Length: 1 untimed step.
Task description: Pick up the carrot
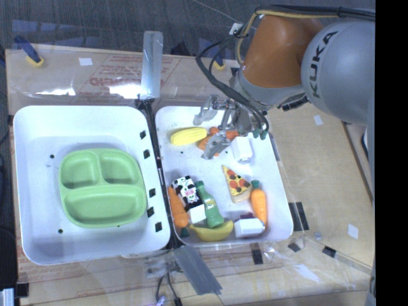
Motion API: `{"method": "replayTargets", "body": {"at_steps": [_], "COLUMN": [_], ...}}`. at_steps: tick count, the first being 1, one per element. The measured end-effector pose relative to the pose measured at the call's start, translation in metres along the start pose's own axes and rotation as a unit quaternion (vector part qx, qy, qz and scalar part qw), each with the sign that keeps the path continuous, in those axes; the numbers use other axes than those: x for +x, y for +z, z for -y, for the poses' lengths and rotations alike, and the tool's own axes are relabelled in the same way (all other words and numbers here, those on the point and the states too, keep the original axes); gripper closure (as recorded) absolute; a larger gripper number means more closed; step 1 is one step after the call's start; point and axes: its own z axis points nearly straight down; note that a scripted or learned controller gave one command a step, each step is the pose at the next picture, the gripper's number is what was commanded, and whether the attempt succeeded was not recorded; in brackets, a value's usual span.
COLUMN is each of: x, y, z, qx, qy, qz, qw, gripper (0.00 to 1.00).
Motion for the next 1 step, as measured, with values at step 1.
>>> {"method": "replayTargets", "body": {"at_steps": [1], "x": [-0.0288], "y": [0.0695], "z": [0.0664], "qx": [-0.001], "qy": [0.004], "qz": [-0.003], "qw": [1.0000], "gripper": [0.00]}}
